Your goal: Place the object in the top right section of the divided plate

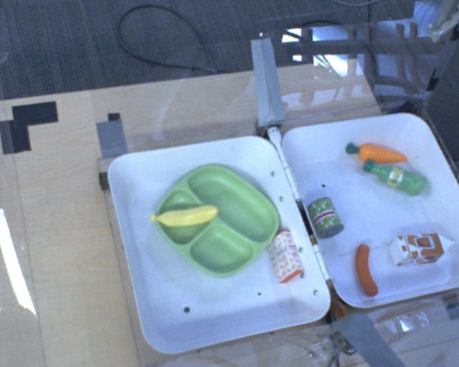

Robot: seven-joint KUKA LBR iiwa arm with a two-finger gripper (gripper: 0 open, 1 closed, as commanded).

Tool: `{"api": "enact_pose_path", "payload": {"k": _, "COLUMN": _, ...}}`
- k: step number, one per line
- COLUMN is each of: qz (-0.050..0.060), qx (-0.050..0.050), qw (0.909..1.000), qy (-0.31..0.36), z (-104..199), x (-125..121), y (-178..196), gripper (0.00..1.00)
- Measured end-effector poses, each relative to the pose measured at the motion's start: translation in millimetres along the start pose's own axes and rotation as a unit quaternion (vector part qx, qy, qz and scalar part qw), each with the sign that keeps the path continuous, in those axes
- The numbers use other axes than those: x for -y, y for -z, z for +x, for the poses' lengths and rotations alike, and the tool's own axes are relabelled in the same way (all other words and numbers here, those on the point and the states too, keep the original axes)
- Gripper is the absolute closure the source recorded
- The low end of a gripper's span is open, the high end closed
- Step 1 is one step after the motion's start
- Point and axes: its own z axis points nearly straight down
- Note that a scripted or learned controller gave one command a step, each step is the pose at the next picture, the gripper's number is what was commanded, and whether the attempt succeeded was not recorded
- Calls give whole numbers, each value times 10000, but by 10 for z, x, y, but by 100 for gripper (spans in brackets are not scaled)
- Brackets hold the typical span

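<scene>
A yellow banana [187, 216] lies across the upper left compartment of the green divided plate [243, 211] in the left bin [174, 320]. Its right tip reaches the ridge bordering the large right-hand section. Just off the plate's lower right rim, a small red-and-white carton [286, 258] stands tilted near the bin's right wall; its print is too small to read.

In the right bin [450, 210], a green-labelled can [325, 217] sits against the left wall, its label illegible. A carrot [375, 153] and a green bottle [395, 177] lie close together near the top. A red sausage [365, 269] and a brown-and-white carton [418, 249] rest near the bottom edge, with open white floor at the bin's centre. The left bin has bare floor below and left of the plate.
</scene>
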Motion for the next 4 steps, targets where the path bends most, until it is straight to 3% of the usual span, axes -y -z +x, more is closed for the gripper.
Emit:
{"api": "enact_pose_path", "payload": {"k": 2, "qz": 5, "qx": -4, "qw": 9942, "qy": 1072, "z": 6, "x": -3, "y": -5, "gripper": 0}}
{"api": "enact_pose_path", "payload": {"k": 3, "qz": -6, "qx": 0, "qw": 9777, "qy": 2102, "z": 5, "x": -3, "y": -79, "gripper": 0}}
{"api": "enact_pose_path", "payload": {"k": 4, "qz": -7, "qx": 1, "qw": 9718, "qy": 2359, "z": 9, "x": -4, "y": 2, "gripper": 0}}
